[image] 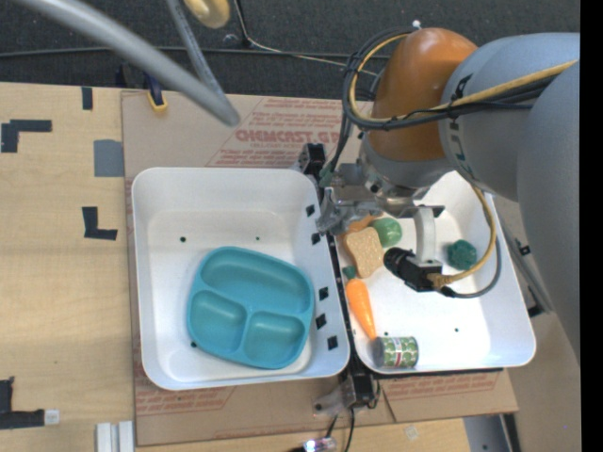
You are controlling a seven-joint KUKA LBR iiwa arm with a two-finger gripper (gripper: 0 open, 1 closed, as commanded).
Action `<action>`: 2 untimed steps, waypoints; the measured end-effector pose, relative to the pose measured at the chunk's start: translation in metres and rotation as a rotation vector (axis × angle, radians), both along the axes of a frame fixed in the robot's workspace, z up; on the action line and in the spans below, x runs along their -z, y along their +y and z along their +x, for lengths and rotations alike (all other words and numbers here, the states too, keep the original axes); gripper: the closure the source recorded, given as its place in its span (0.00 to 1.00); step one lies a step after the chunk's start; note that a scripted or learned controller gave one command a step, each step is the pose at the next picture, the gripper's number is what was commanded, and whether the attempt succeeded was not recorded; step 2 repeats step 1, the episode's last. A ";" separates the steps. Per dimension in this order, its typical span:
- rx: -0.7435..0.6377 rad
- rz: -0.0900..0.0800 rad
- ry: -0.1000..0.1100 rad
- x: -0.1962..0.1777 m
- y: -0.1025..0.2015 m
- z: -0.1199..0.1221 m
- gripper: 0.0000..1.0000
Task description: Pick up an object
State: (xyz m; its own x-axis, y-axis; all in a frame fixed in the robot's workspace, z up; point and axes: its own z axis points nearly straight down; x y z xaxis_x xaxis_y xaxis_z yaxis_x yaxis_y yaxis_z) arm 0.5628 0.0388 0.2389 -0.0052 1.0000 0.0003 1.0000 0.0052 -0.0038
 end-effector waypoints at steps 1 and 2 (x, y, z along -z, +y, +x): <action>-0.002 0.001 -0.002 -0.004 0.051 -0.007 1.00; -0.002 0.001 -0.002 -0.004 0.051 -0.007 1.00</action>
